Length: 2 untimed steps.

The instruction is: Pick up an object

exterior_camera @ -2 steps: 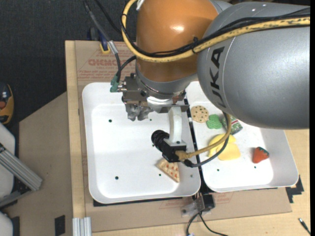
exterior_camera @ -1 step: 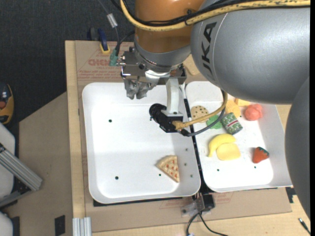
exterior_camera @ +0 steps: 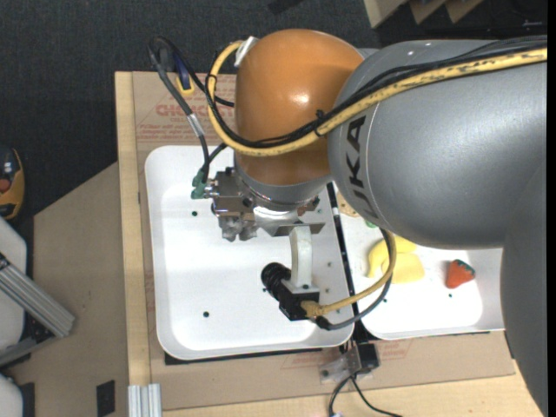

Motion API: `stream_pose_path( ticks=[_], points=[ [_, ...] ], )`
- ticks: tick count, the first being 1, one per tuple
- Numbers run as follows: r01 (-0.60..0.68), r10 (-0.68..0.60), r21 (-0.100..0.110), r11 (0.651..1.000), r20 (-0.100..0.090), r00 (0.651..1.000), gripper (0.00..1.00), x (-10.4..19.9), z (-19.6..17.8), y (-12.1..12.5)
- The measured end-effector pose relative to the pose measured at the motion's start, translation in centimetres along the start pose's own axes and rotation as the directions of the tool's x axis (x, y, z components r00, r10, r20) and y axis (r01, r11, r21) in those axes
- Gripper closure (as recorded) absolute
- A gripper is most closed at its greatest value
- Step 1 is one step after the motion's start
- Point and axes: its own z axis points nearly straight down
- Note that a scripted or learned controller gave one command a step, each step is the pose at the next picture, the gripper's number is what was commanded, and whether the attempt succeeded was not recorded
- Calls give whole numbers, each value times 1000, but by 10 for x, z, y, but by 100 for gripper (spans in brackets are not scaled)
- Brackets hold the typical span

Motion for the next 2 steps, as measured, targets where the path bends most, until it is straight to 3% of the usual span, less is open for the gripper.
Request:
stream_pose_path(
  ticks=[1,2],
  points=[
    [-3,3,-12,1000,-3,1000,100,0,6,23],
    [-3,3,-3,1000,-1,1000,100,0,44,-13]
  ],
)
